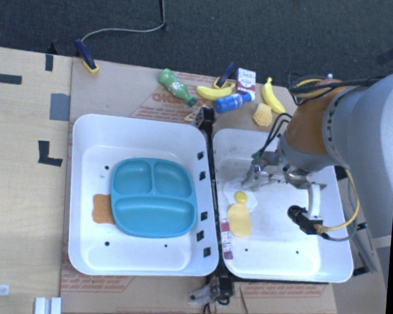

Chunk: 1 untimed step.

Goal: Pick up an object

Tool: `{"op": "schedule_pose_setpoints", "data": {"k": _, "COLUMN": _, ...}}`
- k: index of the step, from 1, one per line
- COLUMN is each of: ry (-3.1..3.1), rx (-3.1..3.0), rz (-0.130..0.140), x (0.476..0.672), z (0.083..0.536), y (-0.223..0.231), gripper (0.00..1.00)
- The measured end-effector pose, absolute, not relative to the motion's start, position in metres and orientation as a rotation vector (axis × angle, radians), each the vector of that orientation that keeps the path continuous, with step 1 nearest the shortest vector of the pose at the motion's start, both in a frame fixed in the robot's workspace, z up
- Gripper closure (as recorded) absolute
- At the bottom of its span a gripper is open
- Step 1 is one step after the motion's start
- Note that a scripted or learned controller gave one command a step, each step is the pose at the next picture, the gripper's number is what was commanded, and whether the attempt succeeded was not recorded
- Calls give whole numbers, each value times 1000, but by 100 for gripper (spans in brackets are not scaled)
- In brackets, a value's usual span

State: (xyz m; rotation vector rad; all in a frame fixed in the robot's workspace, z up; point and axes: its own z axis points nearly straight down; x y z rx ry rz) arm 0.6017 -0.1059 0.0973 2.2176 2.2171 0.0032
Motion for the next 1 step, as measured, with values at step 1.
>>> {"op": "schedule_pose_setpoints", "data": {"k": 1, "ry": 2217, "rx": 2218, "rz": 3, "x": 602, "z": 97, "y": -106, "gripper": 0}}
